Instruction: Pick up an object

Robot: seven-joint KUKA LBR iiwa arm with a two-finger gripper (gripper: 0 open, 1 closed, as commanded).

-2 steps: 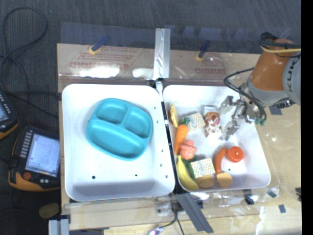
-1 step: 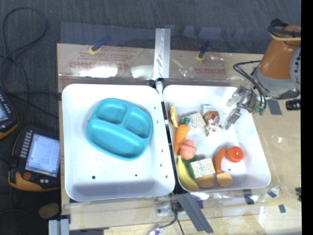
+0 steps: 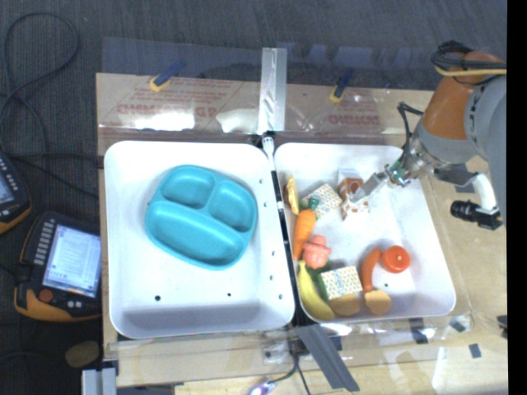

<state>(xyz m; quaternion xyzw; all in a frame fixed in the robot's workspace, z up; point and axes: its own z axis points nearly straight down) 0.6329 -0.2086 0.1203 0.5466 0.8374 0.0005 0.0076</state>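
The right bin (image 3: 428, 245) has open white floor along its right side and upper right corner; its toys crowd the left wall and lower edge. The arm (image 3: 461, 113) comes in over the upper right rim, and the tool (image 3: 356, 194) reaches down-left to the upper middle of that bin. Whether the tool is released or clenched cannot be told. Its tip is at a small brown-and-white toy (image 3: 352, 189), just right of a cream patterned block (image 3: 324, 197). Below these lie a carrot (image 3: 304, 225), a pink toy (image 3: 314, 252), a banana (image 3: 313, 293), and an orange-capped piece (image 3: 395, 259) nearer the open side. The left bin (image 3: 123, 303) holds a blue tray (image 3: 202, 214) at its centre, with bare floor all round it.
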